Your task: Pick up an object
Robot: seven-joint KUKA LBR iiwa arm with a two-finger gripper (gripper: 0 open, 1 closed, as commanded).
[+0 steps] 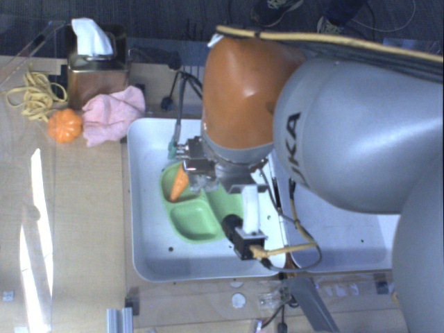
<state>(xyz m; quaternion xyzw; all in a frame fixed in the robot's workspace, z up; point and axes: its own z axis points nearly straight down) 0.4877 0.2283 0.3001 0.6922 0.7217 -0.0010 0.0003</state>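
1. Camera view puts a green compartment tray (pixel 194 222) in the left part of the white bin (pixel 142 207), with an orange carrot-shaped piece (pixel 179 182) lying in its upper compartment.
2. Both look like light, rigid plastic toys, so neither should deform or break; smooth surfaces may slip under a weak pinch.
3. My judgement: the carrot is best taken across its narrow body near the middle, while the tray offers a thin raised rim or the wall between compartments.
4. The claw (pixel 211 175) hangs just over the carrot and the tray's upper end, but the wrist hides its fingers, so whether it is apart or together I cannot tell.
5. Outside the bin, on the desk (pixel 76 220), lie a small orange pumpkin (pixel 64 125), a pink cloth (pixel 111 113) and yellow cord (pixel 31 94).
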